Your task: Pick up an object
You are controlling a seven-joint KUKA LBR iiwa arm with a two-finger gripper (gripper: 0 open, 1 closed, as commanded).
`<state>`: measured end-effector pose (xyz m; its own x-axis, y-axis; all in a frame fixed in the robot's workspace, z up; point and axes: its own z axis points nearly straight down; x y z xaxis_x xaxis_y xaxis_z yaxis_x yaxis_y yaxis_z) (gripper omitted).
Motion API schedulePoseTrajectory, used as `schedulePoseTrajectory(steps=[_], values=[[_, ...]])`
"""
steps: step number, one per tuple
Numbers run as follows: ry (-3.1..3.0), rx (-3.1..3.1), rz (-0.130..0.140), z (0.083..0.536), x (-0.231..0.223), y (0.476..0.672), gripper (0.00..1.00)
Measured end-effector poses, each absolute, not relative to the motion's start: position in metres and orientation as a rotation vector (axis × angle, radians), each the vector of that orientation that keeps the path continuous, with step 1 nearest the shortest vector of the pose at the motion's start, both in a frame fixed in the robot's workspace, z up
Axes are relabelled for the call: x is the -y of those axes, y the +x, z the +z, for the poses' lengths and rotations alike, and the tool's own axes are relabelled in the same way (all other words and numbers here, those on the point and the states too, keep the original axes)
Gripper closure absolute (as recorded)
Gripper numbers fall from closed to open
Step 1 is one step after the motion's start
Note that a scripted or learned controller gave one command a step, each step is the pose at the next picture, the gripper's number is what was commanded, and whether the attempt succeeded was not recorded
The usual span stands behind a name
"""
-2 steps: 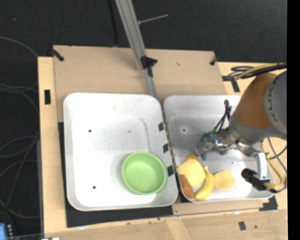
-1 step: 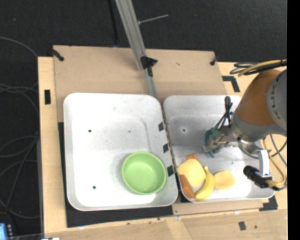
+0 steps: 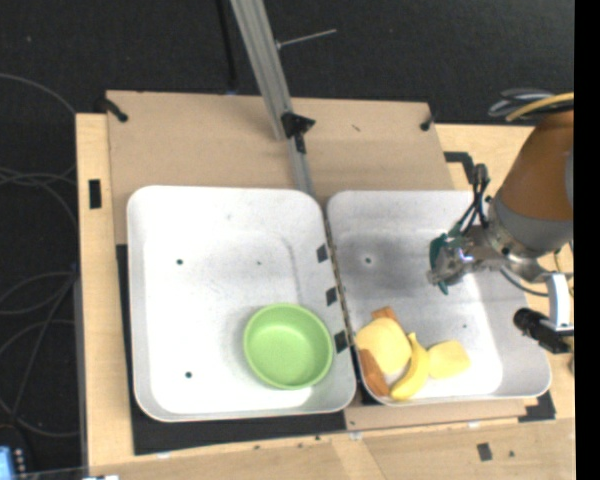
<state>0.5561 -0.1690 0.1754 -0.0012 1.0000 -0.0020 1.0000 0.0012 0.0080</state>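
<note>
Nearest, the yellow toy pieces (image 3: 410,356) crowd the right bin's (image 3: 500,368) front edge, likely nudged there, with a green bowl (image 3: 288,345) in the left bin (image 3: 180,238). Farther back, the gripper (image 3: 446,265) hangs over bare floor; its grip I cannot tell.

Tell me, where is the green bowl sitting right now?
The green bowl sits in the left white bin, near its front right corner, just across the divider from the yellow items.
</note>
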Motion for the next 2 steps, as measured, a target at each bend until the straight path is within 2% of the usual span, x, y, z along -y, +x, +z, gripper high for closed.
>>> schedulePoseTrajectory(steps=[1, 2], values=[[2.214, -2.222, 0.005, 0.206, 0.170, 0.558, 1.00], [2.217, -2.226, 0.004, 0.216, 0.114, 0.546, 1.00]])
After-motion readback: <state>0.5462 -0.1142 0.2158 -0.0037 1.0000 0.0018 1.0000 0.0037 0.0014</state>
